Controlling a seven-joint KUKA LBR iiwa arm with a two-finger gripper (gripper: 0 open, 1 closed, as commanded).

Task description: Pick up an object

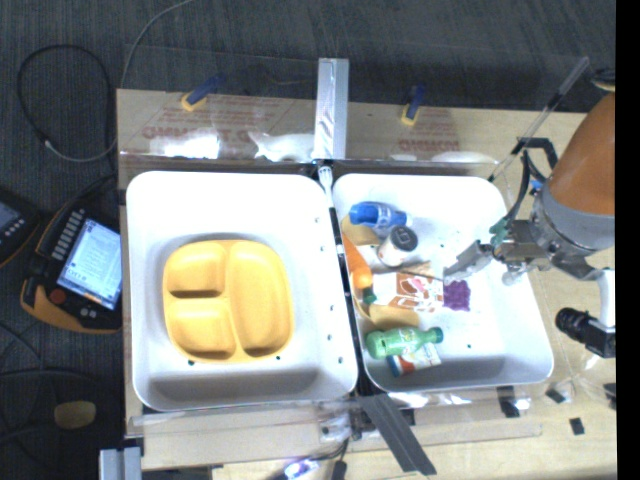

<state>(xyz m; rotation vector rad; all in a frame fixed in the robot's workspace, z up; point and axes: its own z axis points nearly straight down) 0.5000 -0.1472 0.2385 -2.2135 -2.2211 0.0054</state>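
Arm (590, 168) sits highest, nearest the lens, reaching in from the right over the right bin (520, 363). Claw (470, 259) hangs just above the bin floor beside the purple piece (457, 294); can't tell its opening, and nothing visible in it.

Left bin (140, 368) holds just a yellow divided tray (228, 297), well apart.

Pick targets are piled against the right bin's left wall: white carton (408, 290), green bottle (400, 342), orange item (358, 265), blue bottle (377, 214), dark round cap (403, 237). They touch and overlap, so wall and neighbours crowd any grasp. The purple piece looks freest.
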